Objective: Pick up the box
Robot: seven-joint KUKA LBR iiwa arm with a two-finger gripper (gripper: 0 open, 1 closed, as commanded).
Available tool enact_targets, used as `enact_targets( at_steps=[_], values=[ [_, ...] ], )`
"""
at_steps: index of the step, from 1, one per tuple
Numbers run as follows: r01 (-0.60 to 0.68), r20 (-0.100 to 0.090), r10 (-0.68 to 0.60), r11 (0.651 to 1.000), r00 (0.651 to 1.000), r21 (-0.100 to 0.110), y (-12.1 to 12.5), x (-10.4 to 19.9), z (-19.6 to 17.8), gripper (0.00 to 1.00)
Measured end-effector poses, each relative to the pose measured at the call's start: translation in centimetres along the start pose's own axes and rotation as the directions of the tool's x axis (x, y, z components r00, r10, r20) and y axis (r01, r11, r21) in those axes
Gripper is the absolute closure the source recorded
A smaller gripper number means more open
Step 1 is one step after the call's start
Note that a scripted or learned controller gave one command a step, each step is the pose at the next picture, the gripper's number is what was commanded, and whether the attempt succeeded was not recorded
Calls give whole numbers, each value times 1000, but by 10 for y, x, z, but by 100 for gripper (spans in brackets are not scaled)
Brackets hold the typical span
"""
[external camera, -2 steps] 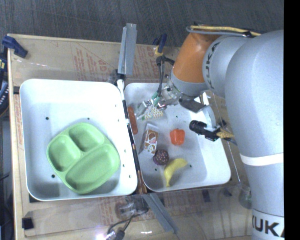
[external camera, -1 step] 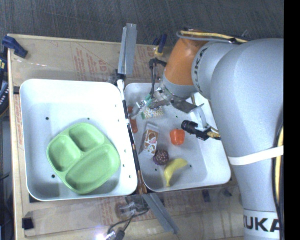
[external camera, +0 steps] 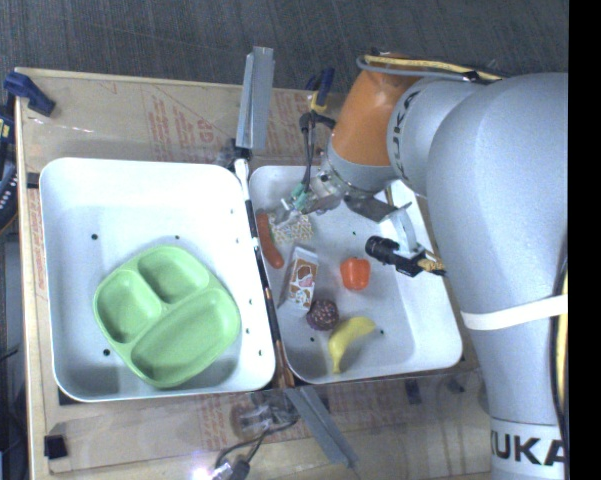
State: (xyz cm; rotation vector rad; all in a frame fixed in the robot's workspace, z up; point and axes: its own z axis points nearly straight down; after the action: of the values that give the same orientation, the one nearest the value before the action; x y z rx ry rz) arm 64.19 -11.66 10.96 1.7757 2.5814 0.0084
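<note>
While the gripper (external camera: 302, 206) hovers near the right bin's (external camera: 435, 318) far-left corner, seemingly holding nothing (can't tell how open), the box (external camera: 302, 279) lies by the left wall; next: descend onto it.

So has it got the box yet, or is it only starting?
Only starting, it seems. The box lies flat in the right bin, between the sausage and the orange piece, with nothing gripping it. The gripper sits near the bin's far corner. The lift is left.
</note>
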Motion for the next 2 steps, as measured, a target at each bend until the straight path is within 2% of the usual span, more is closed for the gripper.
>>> enact_targets(
  at_steps=[1,2],
  values=[
    [195,-5,-195,981,981,8,-43,96,-143,100],
    [589,-6,-589,808,808,5,-10,119,-133,100]
  ],
)
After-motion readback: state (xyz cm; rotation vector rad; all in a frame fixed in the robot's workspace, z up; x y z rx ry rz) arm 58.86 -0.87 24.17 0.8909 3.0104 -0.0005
